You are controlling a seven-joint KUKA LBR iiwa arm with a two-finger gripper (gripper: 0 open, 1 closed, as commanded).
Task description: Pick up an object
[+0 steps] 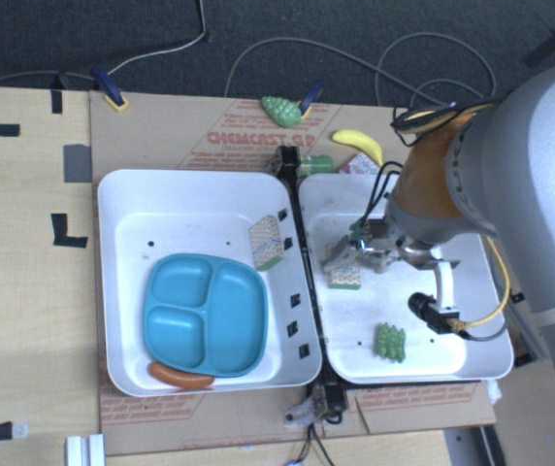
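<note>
A cardboard sheet (161, 134) covers the bench, with dark carpet and loose cables along the top of the frame and pale wood at the left. Two shallow white bins sit side by side at the centre: the left bin (122, 260) and the right bin (472, 357).

My arm (491, 163) comes in from the right of the frame, its orange band just above the wrist, and my gripper (347, 250) is low over the upper left part of the right bin. I cannot tell how the gripper is set, nor whether it holds anything. Directly below it in the frame lies a small sponge piece with a green edge (345, 277), touching or nearly touching the tool; I cannot tell which.

Near the lower middle of the right bin sits a green bumpy toy (390, 342), well apart from the gripper.

In the left bin a blue divided plate (205, 314) takes up the lower centre, an orange sausage-shaped toy (180, 376) lies along its lower edge, and a second sponge piece (267, 241) leans near the bin's right wall.

Outside the bins, above them in the frame, a yellow banana (357, 144) and a green leafy toy (279, 111) rest on the cardboard.
</note>
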